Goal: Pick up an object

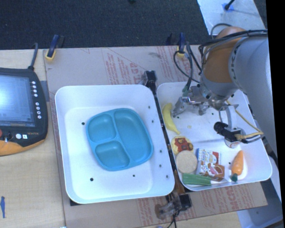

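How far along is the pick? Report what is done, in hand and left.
Done: nothing lifted. The banana, carrot and snack packet lie in the right bin. In hand: the gripper hangs over that bin beside the banana. Left: grasp and lift.

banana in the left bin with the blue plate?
No, the banana lies in the right bin, along its left wall; the blue plate sits in the left bin.

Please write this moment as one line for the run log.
gripper: over right bin, upper part, nothing seen held | banana: left wall | carrot: lower right | blue plate: left bin
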`<state>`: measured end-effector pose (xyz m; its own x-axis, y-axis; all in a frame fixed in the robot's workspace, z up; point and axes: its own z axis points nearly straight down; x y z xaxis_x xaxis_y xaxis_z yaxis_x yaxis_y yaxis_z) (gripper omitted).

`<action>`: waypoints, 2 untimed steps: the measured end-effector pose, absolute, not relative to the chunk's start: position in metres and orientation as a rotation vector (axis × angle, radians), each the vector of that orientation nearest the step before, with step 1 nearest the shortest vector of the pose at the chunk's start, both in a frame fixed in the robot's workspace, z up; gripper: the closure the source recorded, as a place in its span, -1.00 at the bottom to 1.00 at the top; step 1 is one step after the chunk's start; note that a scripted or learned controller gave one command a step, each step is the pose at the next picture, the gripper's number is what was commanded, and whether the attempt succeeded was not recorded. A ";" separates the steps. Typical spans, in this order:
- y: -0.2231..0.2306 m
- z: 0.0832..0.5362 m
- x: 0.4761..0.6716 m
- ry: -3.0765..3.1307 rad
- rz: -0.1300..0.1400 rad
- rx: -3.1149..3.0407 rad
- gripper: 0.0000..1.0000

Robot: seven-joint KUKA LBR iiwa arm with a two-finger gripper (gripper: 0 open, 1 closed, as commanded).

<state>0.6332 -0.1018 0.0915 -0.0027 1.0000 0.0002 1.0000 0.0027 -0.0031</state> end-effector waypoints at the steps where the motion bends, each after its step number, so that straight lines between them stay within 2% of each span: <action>1: -0.193 0.177 0.655 -2.224 0.002 -2.220 -1.00; 2: -0.130 0.178 0.654 -2.225 0.004 -2.213 -1.00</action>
